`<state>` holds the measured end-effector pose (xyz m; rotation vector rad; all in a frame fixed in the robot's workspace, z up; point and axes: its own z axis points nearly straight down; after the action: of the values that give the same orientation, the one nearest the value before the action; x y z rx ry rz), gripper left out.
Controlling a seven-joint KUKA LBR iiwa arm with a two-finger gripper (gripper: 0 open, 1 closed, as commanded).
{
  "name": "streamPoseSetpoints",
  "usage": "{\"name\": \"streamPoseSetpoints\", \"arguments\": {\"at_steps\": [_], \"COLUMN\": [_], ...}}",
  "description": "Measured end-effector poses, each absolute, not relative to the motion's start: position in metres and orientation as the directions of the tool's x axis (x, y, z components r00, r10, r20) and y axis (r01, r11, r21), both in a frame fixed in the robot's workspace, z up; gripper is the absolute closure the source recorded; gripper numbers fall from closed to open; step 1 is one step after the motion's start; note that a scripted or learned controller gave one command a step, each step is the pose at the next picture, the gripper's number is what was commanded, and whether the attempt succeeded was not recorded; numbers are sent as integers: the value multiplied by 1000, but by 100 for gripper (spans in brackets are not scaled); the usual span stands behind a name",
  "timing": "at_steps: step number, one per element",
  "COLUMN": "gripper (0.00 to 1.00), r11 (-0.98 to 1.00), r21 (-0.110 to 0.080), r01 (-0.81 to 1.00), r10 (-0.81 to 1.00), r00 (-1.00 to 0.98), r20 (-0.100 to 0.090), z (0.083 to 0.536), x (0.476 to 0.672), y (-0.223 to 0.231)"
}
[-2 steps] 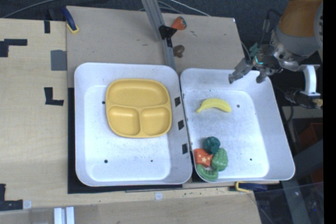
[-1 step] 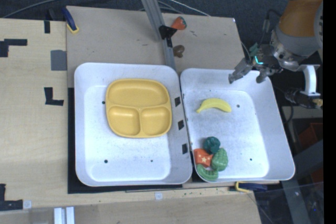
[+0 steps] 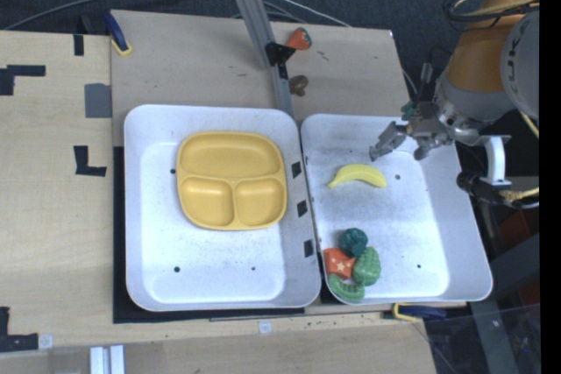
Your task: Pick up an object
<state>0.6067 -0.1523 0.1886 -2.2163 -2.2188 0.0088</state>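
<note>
A yellow banana [image 3: 358, 177] lies in the upper middle of the right bin [image 3: 438, 215]. A cluster of small toys [image 3: 352, 265], dark green, orange-red and light green, sits at that bin's near left corner. My gripper [image 3: 401, 145] hangs over the right bin's far side, up and to the right of the banana. Its two fingers are spread apart with nothing between them. The grey arm with its orange band [image 3: 482, 48] comes in from the right.
The left bin [image 3: 149, 188] holds a yellow three-compartment plate [image 3: 232, 179]. A grey post [image 3: 254, 4] rises from behind the bins, with a small orange object [image 3: 301, 38] beside it. Cables hang at the right edge of the bench.
</note>
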Motion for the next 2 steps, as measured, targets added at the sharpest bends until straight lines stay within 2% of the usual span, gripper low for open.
{"name": "streamPoseSetpoints", "arguments": {"at_steps": [2], "gripper": [0], "r11": [2], "r21": [-6], "r01": [1000], "r10": [1000], "r00": [-2], "r20": [0], "z": [88], "x": [600], "y": [-145]}}
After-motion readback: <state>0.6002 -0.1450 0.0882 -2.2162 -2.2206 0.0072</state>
